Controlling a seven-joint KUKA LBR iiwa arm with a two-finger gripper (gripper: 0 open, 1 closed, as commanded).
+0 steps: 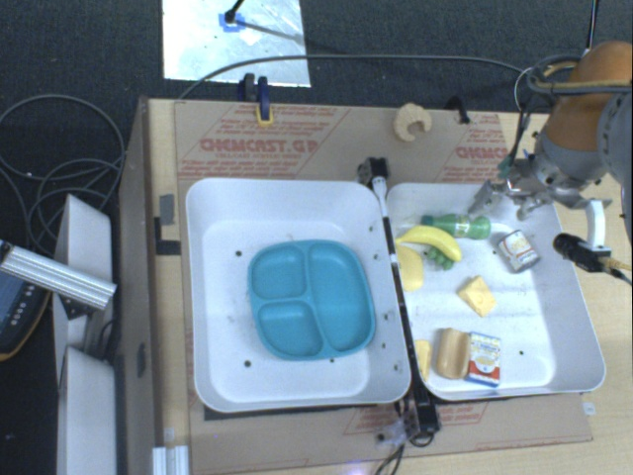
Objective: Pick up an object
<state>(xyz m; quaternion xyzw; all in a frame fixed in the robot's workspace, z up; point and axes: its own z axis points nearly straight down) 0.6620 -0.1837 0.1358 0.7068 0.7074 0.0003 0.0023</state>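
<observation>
- The blue divided plate (311, 300) is lying alone in the left bin (213, 216), far to the left of the end effector and below it in the view; it is flat and wide, so I judge it a poor pick for two fingers.
- The banana (432, 240) is resting in the right bin (569, 315), to the left of the end effector and a little below, with a pale yellow piece (411, 267) touching its lower left end.
- The green bottle (458, 227) is lying on its side just left of the end effector and partly over the banana; it looks to be the nearest candidate.
- Lower down, well below the end effector, a yellow wedge (478, 296), a tan block (452, 352) and a small red-and-white carton (484, 356) are sitting near the bin's front wall.
- The small silver can (517, 249) is lying tilted below the end effector, apart from the bottle.
- The end effector (506, 192) is hovering over the right bin's far edge with nothing between its fingers; they are appearing splayed apart.
- To do this step well, I would be choosing one isolated item, such as the can, centring the fingers over it, aligning them across its narrow side, and descending straight so neighbouring items are not getting nudged.
- The risk is fingers landing on the bin wall or on two items at once.
</observation>
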